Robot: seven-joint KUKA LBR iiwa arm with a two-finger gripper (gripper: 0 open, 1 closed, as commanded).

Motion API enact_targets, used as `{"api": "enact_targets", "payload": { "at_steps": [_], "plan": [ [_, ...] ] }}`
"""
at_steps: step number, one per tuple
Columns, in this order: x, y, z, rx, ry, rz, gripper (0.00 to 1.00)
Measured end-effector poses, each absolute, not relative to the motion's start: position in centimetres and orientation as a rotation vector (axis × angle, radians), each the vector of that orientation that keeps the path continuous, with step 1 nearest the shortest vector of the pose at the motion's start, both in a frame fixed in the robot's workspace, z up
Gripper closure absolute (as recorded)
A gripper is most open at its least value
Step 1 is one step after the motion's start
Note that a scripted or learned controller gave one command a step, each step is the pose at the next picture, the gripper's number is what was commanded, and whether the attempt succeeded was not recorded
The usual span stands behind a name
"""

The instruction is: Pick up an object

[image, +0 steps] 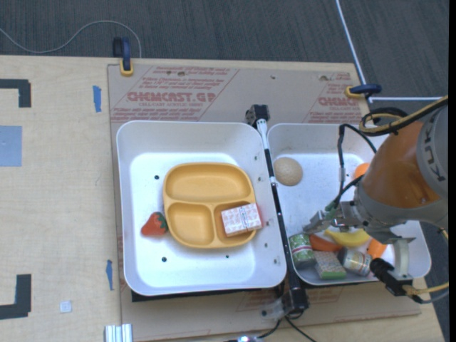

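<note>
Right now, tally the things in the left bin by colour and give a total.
Yellow: 1, the divided tray
Red: 1, the strawberry
Pink and white: 1, the small box in the tray's lower right compartment
Total: 3

Banana (350, 238), yellow, lying flat in right bin (313, 144) clutter, under tool (329, 219).

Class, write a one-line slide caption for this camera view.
Gripper low over cluttered right bin; yellow tray sits in left bin.

A blue clamp (363, 90) and perhaps a dark one (124, 52) grip the board.
</note>
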State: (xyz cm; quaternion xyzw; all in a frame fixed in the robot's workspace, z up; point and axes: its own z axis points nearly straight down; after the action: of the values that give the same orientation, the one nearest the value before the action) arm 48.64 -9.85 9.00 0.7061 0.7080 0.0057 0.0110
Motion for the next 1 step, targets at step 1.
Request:
{"api": "enact_targets", "payload": {
  "at_steps": [1],
  "plan": [
    [48.62, -9.64, 8.98, 2.204, 2.202, 0.014, 0.00]
  ]
}}
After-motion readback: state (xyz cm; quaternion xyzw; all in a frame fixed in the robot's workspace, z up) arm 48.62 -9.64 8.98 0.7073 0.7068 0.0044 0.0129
